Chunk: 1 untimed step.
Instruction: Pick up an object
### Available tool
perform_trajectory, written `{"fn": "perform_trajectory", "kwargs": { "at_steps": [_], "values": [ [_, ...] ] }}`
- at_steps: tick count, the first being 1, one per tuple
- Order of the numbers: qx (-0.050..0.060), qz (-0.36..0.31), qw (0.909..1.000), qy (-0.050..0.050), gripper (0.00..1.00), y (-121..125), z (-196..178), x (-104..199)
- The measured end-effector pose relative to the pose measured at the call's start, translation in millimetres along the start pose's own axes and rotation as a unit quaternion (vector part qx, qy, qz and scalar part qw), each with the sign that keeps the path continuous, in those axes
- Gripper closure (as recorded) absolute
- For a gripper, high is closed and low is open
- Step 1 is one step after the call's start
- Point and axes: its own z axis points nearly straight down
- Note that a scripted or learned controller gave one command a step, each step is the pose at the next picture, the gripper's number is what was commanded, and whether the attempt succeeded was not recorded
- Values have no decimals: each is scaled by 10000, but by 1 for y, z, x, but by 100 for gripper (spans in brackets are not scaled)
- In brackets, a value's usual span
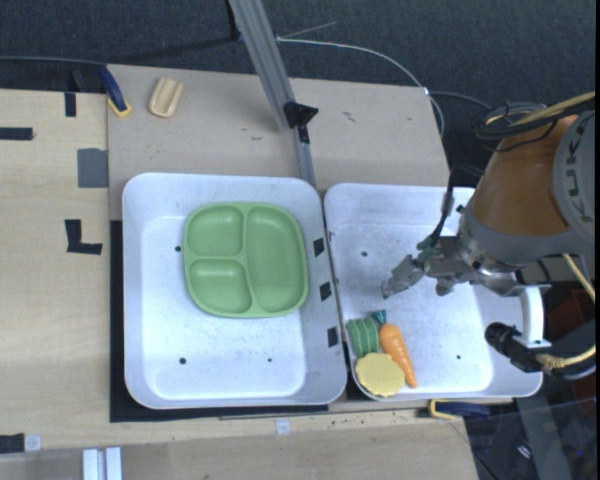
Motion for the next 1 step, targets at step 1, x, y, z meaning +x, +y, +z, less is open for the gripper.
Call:
{"fn": "perform_trajectory", "kwargs": {
  "at_steps": [1],
  "values": [
    [-1, 1, 10000, -1, 0, 0, 0, 0]
  ]
}}
